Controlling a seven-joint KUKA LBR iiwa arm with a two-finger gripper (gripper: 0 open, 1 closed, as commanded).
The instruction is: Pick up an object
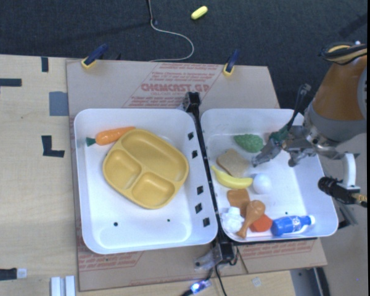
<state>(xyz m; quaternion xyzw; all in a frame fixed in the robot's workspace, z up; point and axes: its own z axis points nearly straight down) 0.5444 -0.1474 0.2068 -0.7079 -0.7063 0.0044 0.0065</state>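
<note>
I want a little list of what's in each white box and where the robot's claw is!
left bin: yellow tray with compartments, toy carrot beside it
right bin: green leafy toy, banana, white ball, drumstick, blue bottle
claw: over the right bin, fingers spread, nothing between them
floor: small yellow object

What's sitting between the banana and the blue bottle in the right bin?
In the camera view, between the banana and the blue bottle lie a white ball, a brown block and a toy drumstick.
</note>
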